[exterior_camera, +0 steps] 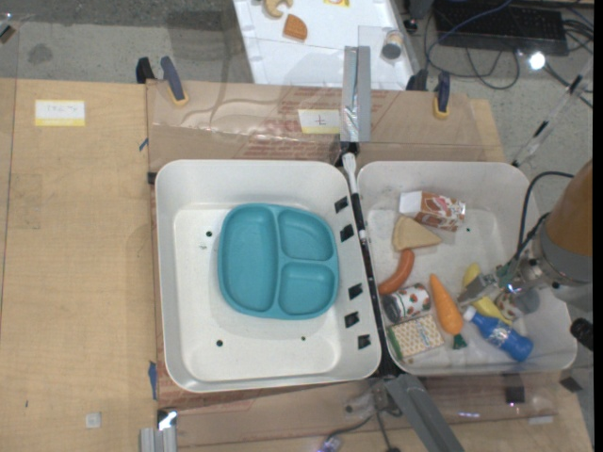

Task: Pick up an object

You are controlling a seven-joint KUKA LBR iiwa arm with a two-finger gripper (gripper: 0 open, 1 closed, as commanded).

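The right bin (pixel 377 188) holds several small objects. At its back lie a white cube (pixel 410 201), a red-brown snack packet (pixel 441 211) and a tan wedge (pixel 415 234). Nearer the front are a red sausage (pixel 399 271), a small can (pixel 409 301), an orange carrot (pixel 447 305), a patterned box (pixel 415 337) and a blue bottle (pixel 497 335). My gripper (pixel 507 286) is low in the right part of this bin, right by small yellow pieces (pixel 472 278) and just above the blue bottle. The arm's wrist hides what is under it.
The left bin (pixel 179 281) holds a teal divided plate (pixel 279 259). A black-marked divider rim (pixel 355 252) separates the bins. A metal post (pixel 355 92) stands behind them, with clamps (pixel 171 78) on the cardboard backing. More toy food lies on a white sheet (pixel 311 17) beyond.
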